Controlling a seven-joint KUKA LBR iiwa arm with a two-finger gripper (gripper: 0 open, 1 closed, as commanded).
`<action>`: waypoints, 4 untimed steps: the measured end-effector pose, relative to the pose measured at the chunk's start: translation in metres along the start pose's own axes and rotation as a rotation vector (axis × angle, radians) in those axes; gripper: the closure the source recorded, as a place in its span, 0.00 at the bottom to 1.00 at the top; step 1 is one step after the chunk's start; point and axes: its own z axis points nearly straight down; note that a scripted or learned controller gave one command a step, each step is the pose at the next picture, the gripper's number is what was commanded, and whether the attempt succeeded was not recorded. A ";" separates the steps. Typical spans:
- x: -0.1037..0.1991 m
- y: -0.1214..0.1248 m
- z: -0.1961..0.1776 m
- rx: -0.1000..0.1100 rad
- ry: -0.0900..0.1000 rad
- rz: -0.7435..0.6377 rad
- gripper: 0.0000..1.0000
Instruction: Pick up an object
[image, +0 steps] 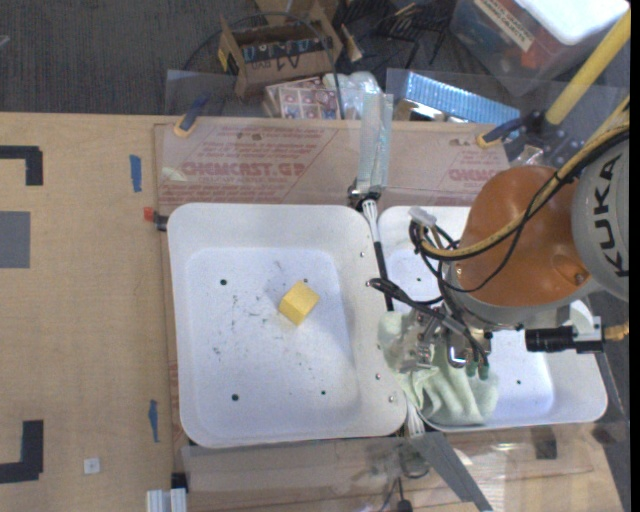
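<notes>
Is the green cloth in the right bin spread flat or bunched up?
Bunched up. The cloth lies in a crumpled heap with folds at the right bin's near left corner, beneath the end effector.

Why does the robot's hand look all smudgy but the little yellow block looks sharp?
In the camera view, the yellow block sits crisp in the left bin, casting only a soft, faint shadow under even light. The gripper over the pale green cloth in the right bin is smeared, probably motion blur. The orange band looms large and soft, likely close to the lens.

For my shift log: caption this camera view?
KUKA arm's gripper over pale green cloth in right bin; yellow block in left bin.
</notes>
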 end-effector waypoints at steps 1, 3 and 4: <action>0.015 0.076 0.000 -0.001 -0.005 -0.158 1.00; 0.007 0.085 0.093 -0.001 -0.011 -1.100 1.00; 0.019 0.157 0.091 0.006 -0.024 -1.350 1.00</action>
